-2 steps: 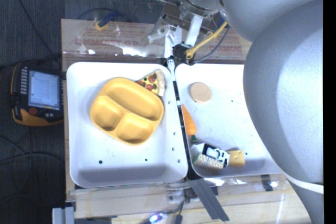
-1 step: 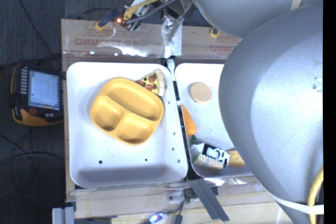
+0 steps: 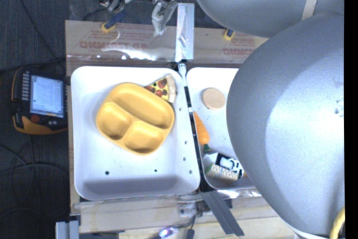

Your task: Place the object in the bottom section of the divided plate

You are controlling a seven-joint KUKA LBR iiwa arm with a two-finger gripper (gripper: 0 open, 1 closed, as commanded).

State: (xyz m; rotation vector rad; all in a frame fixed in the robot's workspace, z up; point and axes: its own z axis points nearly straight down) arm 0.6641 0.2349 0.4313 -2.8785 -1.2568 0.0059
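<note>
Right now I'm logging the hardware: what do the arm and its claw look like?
The arm is bulky, rounded and smooth grey, with a pale strap across its upper segment. The claw is small, pale metal, trailed by yellow cabling.

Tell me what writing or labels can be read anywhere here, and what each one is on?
Red lettering on the cardboard sheet: mirrored and blurred, unreadable.
Screen of the handheld pendant: too small to read.
Black-and-white package in the right bin: markings too small to read.
Nothing reads clearly.
</note>
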